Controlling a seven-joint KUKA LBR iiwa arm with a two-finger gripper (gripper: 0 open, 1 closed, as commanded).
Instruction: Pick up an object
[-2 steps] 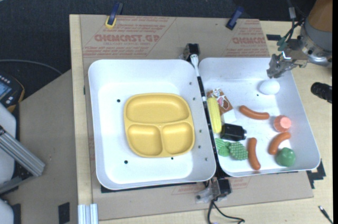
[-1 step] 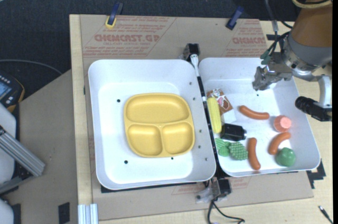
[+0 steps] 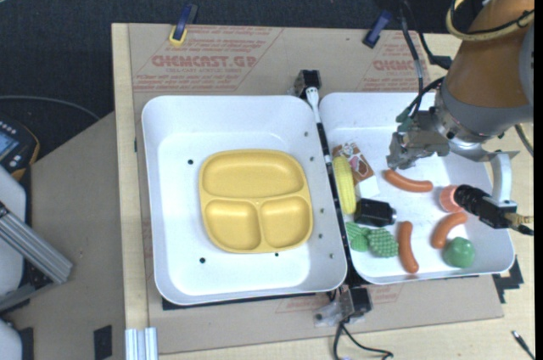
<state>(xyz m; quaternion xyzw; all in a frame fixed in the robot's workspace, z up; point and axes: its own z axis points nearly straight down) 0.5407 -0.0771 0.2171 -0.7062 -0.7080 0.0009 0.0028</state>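
My gripper [image 3: 409, 148] hangs over the back middle of the right bin [image 3: 373, 114], just behind and above a red-orange sausage [image 3: 408, 181]. Nothing is visibly held in it. In the same bin, a yellow corn cob [image 3: 344, 183] lies along the left wall. A small brown piece [image 3: 356, 162] sits beside the cob's far end. Toward the front are a black block [image 3: 373, 211], a green knobbly piece [image 3: 378, 243], a second sausage [image 3: 408, 247], an orange carrot-like piece [image 3: 447, 229] and a green ball [image 3: 459, 252].
The left bin [image 3: 170, 180] holds a yellow divided plate [image 3: 254, 199]. A red-orange piece [image 3: 447, 197] lies beside a black fitting on the arm [image 3: 479, 206] at the right bin's right side. The arm's orange band [image 3: 496, 44] rises over the bin's back right corner.
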